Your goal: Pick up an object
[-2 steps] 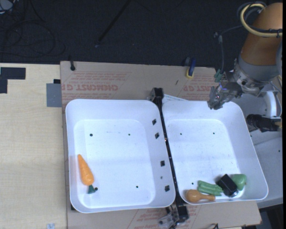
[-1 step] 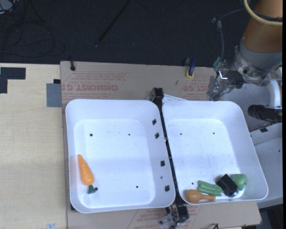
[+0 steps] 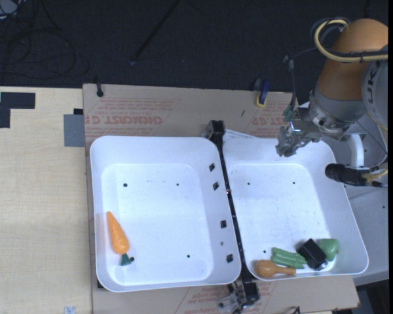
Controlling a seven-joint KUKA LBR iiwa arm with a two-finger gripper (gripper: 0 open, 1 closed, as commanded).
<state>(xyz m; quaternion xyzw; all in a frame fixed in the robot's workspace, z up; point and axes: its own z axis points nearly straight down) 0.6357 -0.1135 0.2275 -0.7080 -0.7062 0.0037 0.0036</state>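
I see the claw over the right bin far rim, can't tell its state; carrot in left bin; green pieces, black block, tan gourd crowd right bin's near corner.

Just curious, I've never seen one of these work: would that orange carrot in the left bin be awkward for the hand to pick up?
Possibly. The carrot looks rounded and tapered, so it might roll or slip. It seems a small toy, probably light and stiff.
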